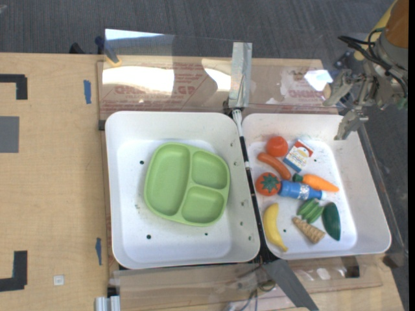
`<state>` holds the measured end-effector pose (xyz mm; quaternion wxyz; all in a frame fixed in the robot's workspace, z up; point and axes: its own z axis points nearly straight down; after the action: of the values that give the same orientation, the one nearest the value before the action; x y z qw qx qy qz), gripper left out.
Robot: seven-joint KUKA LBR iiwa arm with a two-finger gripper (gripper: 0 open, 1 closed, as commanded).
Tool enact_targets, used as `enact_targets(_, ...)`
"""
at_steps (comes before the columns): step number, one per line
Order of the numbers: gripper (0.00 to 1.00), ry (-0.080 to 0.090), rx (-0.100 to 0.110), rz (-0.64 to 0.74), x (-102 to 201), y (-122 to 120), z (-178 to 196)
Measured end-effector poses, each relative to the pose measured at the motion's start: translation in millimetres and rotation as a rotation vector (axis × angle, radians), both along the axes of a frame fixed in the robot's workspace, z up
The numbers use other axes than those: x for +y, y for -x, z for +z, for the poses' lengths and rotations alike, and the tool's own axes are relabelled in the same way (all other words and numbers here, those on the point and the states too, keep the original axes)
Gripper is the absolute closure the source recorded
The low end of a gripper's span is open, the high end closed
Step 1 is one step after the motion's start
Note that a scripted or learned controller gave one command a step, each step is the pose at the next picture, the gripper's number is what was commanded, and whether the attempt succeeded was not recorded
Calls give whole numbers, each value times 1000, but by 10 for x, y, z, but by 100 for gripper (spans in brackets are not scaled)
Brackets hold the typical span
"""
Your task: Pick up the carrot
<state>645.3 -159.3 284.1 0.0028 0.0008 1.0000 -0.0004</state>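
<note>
**Carrot lying in the right bin, gripper hanging at the upper right**

Nearest the lower edge, a banana (273, 225) is lying in the right bin (369, 203), beside a dark green pepper (331, 220). Above them the carrot (320, 183) is resting near the bin's middle, touching a blue bottle (293, 189). A green divided plate (186, 184) is sitting in the left bin (123, 173). The gripper (353, 118) is hanging over the right bin's upper right corner, holding nothing; how far it is opening I cannot tell
</note>
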Motion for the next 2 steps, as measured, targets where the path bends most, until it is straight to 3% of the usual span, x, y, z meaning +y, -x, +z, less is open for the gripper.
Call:
enact_targets(1, 0, -3, 11, 42, -235, 529, -1257)
enact_targets(2, 0, 4, -12, 3, -38, 454, -1776)
